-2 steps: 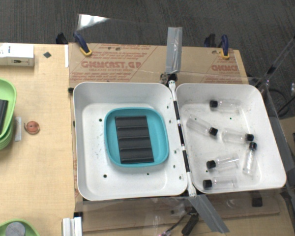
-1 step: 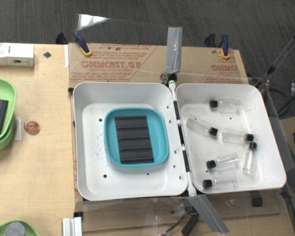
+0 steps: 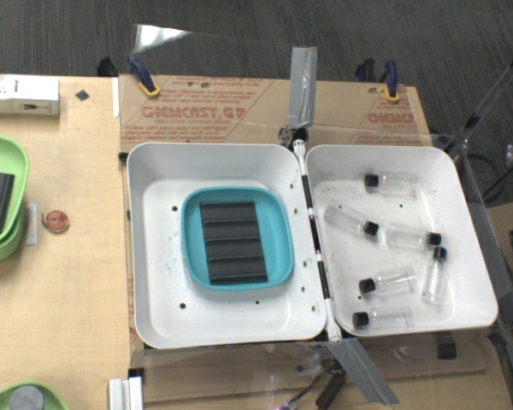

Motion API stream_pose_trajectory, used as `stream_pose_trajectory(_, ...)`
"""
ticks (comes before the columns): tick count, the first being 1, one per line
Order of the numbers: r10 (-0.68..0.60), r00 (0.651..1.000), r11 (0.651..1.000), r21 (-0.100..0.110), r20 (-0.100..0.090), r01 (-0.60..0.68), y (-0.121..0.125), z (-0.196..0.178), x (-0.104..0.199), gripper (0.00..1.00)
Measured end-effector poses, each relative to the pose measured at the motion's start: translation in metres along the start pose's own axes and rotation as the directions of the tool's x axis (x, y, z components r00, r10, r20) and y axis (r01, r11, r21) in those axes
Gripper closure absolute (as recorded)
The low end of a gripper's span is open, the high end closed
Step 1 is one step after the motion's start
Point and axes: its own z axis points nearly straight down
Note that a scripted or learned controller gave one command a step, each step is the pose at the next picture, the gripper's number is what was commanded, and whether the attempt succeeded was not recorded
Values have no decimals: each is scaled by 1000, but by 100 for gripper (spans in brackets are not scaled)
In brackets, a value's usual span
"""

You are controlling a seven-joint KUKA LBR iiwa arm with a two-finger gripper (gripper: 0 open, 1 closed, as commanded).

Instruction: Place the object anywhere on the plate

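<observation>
A teal square plate (image 3: 278, 229) lies in the middle of the left white bin (image 3: 154, 254). A black ridged block (image 3: 232, 242) rests on the plate. The right white bin (image 3: 462, 229) holds several clear plastic vials with black caps, all lying on their sides. One vial (image 3: 393, 180) is near the bin's back, one (image 3: 349, 219) is at its left, and one (image 3: 385, 319) lies along its front edge. The rest are scattered at the right and centre.
A green tray (image 3: 4, 229) holding a dark item sits at the far left of the bench. Near it are a small orange disc (image 3: 56, 221) and a white box (image 3: 21, 96). Clamped cardboard (image 3: 205, 109) lies behind the bins.
</observation>
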Motion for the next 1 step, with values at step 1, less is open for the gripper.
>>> stream_pose_trajectory(1,0,1000,1000,0,0,0,0,0,0,0)
